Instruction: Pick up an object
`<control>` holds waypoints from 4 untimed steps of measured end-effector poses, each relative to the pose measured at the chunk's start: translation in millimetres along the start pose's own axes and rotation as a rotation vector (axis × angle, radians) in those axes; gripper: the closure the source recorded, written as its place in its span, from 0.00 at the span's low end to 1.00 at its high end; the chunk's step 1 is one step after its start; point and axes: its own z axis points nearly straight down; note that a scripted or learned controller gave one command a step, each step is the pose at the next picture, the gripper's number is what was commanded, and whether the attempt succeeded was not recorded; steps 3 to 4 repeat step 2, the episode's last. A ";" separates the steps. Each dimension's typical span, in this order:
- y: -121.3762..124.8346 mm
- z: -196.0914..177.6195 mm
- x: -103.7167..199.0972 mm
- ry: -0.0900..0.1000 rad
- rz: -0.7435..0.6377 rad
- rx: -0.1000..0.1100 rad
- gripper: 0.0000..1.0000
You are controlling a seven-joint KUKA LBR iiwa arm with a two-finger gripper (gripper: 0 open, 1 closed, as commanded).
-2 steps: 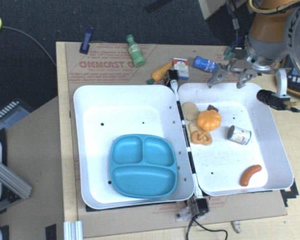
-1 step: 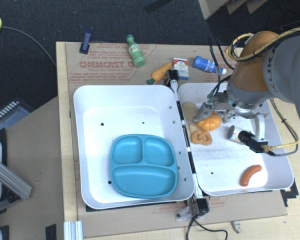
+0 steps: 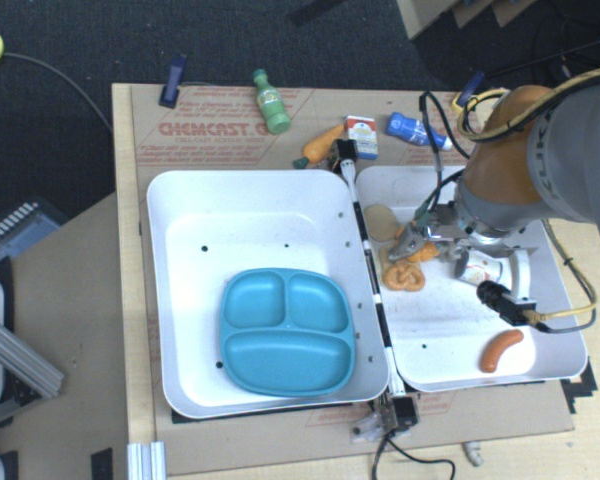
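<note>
You see the gripper [image 3: 423,243] low in the right bin [image 3: 450,363], just above the pretzel [image 3: 404,276], finger state impossible to tell, sausage [image 3: 502,349] well apart, blue tray [image 3: 286,331] in left bin [image 3: 195,218].

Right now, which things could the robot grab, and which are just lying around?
For the job:
- gripper, low over the right bin
- pretzel
- sausage

Just lying about:
- blue divided plate in the left bin
- green bottle, carrot, small carton on the bench behind
</note>
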 end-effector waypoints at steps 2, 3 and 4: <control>17.2 -6.3 2.5 -0.001 -0.001 -0.009 1.00; 17.2 -6.3 2.5 -0.001 -0.001 -0.009 1.00; 17.2 -6.3 2.5 -0.001 -0.001 -0.009 1.00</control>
